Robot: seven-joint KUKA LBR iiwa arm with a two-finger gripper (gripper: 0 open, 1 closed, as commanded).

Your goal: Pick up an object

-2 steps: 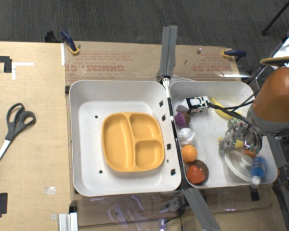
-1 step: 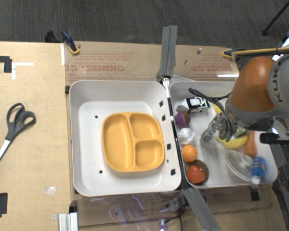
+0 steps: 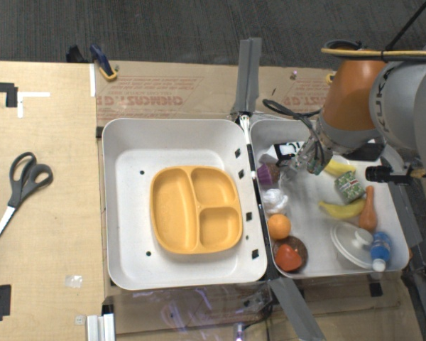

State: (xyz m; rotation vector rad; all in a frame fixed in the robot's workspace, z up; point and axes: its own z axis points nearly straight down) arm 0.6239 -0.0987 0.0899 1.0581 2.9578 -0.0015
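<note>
Two white bins are seen side by side on the tabletop [image 3: 42, 261]. The left bin [image 3: 121, 212] holds a yellow divided plate [image 3: 197, 209] at its centre. The right bin [image 3: 326, 261], at the right of the frame, holds an orange [image 3: 278, 226], a red tomato-like item [image 3: 289, 256], a banana [image 3: 342, 208], a carrot [image 3: 369, 209], a green packet [image 3: 349, 186], a purple object [image 3: 268, 173], a crumpled clear wrapper [image 3: 275, 201], and a small bottle with a blue cap [image 3: 380, 249] lying on a white lid [image 3: 348, 241]. The hand [image 3: 311, 159] is lowered into the upper part of the right bin, just left of a second banana [image 3: 336, 168]. Whether it is wide or narrow cannot be told. Scissors [image 3: 20, 185] lie at the left of the frame.
</note>
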